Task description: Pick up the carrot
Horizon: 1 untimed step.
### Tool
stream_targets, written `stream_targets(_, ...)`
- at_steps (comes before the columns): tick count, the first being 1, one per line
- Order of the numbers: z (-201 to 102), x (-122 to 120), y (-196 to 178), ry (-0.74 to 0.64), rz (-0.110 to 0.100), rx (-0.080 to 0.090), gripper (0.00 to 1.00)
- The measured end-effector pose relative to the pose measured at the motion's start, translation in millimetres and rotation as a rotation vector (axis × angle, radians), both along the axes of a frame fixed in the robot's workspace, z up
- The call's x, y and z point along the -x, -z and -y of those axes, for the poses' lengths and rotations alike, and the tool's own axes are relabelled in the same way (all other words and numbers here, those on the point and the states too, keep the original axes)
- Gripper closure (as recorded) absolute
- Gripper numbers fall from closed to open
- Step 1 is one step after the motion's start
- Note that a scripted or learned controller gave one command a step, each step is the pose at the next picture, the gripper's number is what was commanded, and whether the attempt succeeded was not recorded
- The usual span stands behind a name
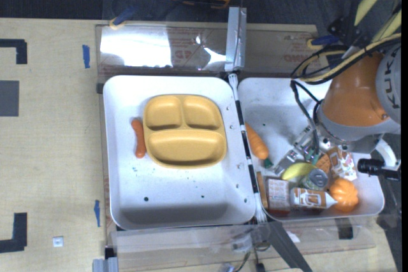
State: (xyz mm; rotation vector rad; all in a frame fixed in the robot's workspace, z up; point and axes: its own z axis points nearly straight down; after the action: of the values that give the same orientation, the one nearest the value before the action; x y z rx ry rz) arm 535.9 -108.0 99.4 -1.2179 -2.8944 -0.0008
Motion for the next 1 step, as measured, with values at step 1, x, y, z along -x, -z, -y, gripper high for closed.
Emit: stream_targets(1,-0.2,-1.3,-10.3,0.001,0.005,0.000,1.00)
